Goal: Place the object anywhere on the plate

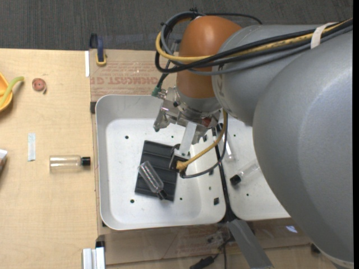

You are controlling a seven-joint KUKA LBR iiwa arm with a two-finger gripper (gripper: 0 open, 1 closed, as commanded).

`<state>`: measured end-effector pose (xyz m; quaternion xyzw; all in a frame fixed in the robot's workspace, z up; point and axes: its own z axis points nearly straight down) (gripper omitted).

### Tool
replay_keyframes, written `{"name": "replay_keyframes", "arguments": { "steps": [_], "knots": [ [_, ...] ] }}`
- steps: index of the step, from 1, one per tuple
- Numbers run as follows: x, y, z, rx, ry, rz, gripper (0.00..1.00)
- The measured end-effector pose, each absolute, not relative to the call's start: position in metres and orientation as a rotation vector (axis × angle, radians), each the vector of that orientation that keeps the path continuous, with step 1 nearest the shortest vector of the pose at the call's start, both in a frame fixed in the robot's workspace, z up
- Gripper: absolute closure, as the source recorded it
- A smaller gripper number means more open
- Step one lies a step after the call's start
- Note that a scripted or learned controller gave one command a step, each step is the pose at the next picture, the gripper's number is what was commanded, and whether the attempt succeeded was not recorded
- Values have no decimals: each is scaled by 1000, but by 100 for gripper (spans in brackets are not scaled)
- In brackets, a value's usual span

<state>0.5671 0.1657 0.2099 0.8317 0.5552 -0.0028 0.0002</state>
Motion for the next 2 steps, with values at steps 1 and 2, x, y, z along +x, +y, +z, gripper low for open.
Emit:
{"name": "replay_keyframes", "arguments": {
  "steps": [1, 2],
  "knots": [
    [644, 156, 260, 2607, 1751, -5, 0],
    [615, 78, 357, 2345, 2090, -5, 0]
  ]
}}
